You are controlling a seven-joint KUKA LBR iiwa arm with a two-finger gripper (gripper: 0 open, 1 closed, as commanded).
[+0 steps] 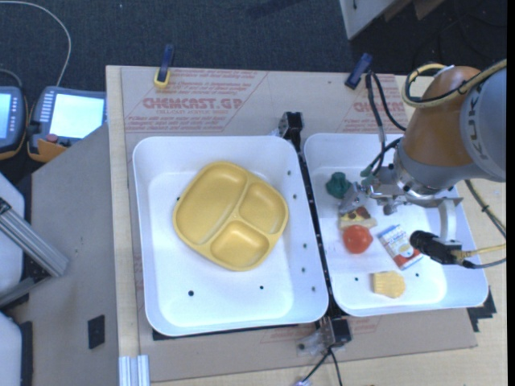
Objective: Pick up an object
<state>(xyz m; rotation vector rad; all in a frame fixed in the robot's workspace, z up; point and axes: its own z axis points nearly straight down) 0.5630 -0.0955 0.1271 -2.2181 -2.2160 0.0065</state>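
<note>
- Here, the grey arm with its orange band [438, 127] reaches over the right-hand shallow white bin [451, 296], its hand [378, 190] low above the bin's upper middle.
- Whether the hand is open or closed cannot be told from this slant; the wrist hides its tips, and nothing is seen held in it.
- Just beside the hand, toward the bin's dividing edge, lies a small dark-green plastic toy [338, 185].
- Just below the hand sits a small yellow-and-white item [354, 215], touching or nearly touching a round red tomato-like ball [357, 239].
- Further below the hand, near the bin's front wall, rests a pale-yellow wedge like a cracker or sponge [389, 284].
- Under the wrist, on the arm's side, lies a small red, white and blue packet [398, 245], next to a black cable fitting [434, 248].
- Well apart from the hand, in the left-hand white bin [153, 296], sits a yellow plastic divided plate [232, 215].
- Both bins stand on a cardboard-topped table [129, 175].
- Judged from this, the step is the approach: the hand is poised over the cluster, no pick made yet.
- The next move likely calls for settling squarely on one item; the yellow-and-white piece and the red ball crowd each other, so a clean descent between them looks tricky.
</note>
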